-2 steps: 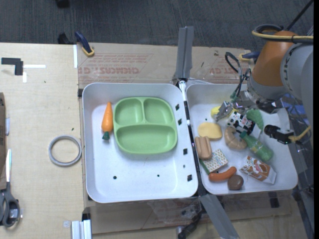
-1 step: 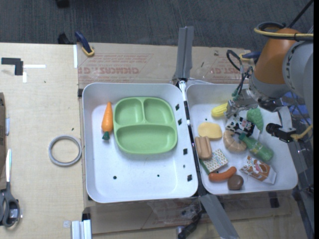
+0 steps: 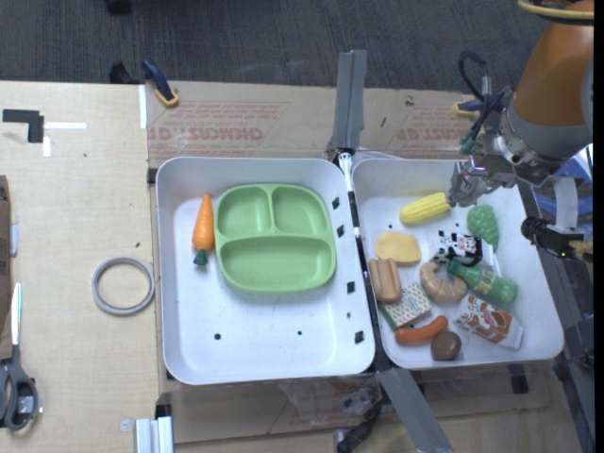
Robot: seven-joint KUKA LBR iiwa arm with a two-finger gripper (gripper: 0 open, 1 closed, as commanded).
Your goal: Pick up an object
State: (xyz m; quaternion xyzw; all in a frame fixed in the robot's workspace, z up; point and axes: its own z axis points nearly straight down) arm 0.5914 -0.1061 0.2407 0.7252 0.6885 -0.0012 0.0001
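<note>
The right bin (image 3: 543,343) holds several toy foods: a yellow corn cob (image 3: 424,208), a yellow potato-like piece (image 3: 397,247), a hot dog bun (image 3: 384,278), a bagel (image 3: 442,282), a green bottle (image 3: 485,282), a green leafy piece (image 3: 482,223), a black-and-white piece (image 3: 460,245), a sausage (image 3: 421,330), a brown lump (image 3: 446,346) and a small carton (image 3: 488,322). My gripper (image 3: 464,185) hangs over the bin's far side, just right of the corn cob, with nothing visibly between its fingers.
The left bin (image 3: 179,328) holds a green divided plate (image 3: 276,237) and a toy carrot (image 3: 203,226). A grey divider post (image 3: 349,102) stands between the bins at the back. A tape ring (image 3: 124,284) and scissors (image 3: 17,385) lie on the bench at left.
</note>
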